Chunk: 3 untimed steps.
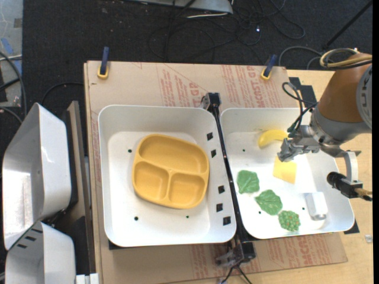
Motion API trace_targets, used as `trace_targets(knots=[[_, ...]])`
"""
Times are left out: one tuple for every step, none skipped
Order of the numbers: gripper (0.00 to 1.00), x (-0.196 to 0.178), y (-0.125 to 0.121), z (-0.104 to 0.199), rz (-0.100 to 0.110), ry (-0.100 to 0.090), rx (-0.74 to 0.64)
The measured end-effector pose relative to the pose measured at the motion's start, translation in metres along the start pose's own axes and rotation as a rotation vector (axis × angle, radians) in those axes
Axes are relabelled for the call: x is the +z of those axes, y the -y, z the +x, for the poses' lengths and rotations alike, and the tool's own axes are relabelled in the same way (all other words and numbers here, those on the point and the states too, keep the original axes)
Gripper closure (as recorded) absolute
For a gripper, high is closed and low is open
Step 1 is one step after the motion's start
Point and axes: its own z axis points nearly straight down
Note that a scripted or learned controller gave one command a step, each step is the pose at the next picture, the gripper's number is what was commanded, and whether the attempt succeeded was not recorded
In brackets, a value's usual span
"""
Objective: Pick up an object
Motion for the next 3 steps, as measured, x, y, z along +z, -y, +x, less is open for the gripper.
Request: trace_targets(knots=[[1.00,-0.047,-0.005,0.008,-0.002,0.000,-0.006],[1.00,-0.077,-0.006,0.008,-0.001,0.000,-0.005],[1.00,-0.069,-0.011,0.058,0.004,-0.003,-0.009]])
